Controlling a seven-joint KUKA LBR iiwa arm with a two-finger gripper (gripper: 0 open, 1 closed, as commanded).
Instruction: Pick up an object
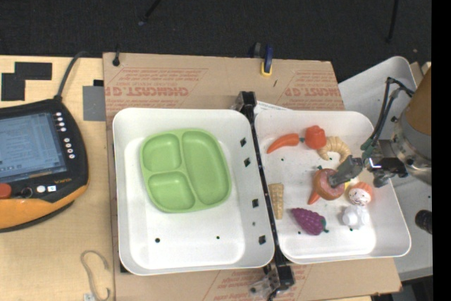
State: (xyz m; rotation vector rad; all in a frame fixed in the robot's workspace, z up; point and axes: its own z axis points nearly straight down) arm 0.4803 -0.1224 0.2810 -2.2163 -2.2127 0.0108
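Observation:
The right bin (384,240) holds several toy foods. An orange chili (283,142), a red-orange pepper (315,135) and a tan croissant-like piece (335,146) lie near its back. A pink and brown round piece (325,185) lies in the middle, beside a white and orange egg-like toy (360,194). A small white object (350,218), purple grapes (309,220) and a tan cone (276,200) lie toward the front. My gripper (346,170) reaches in from the right, low over the right edge of the pink and brown piece.
The left bin (134,236) holds a green divided plate (186,170). A black divider (257,180) separates the bins. A teach pendant (35,158) lies on the bench at far left. Cables run along the arm (402,151) at the right.

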